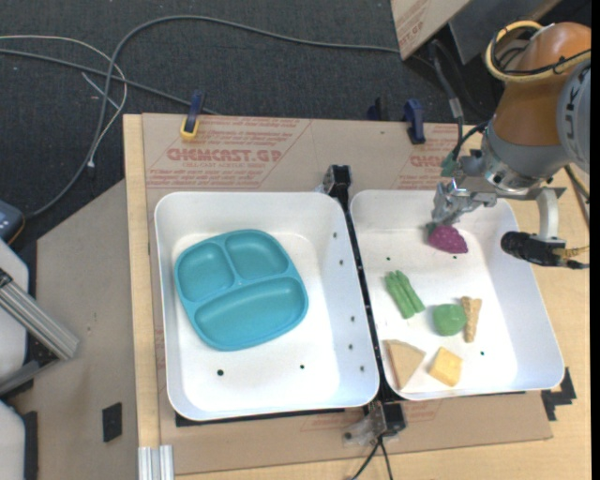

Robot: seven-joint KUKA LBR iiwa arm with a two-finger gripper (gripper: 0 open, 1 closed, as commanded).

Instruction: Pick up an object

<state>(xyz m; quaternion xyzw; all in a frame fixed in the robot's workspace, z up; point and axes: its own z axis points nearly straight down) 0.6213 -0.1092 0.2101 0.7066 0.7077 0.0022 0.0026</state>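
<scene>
Approach step: gripper (447, 214) is hovering over the purple grape bunch (448, 238) lying at the far end of the right bin (525, 281), jaws' spread not discernible; next move, prob., is calling for a straight descent & pinch

— Inspector, any legible markings to record?

— One. Red print on the brown cardboard sheet (253, 141) beneath the bins, along its far edge behind the left bin: it appears to read "CHEMCAST GP", with a line of smaller red print under it that is too fine to read.

— Anything behind the right bin?

— The same red print repeats on the cardboard there, cut off by the arm; only its opening letters show, not clearly. The cardboard box (427, 21) at the top edge carries red marks, illegible.
</scene>
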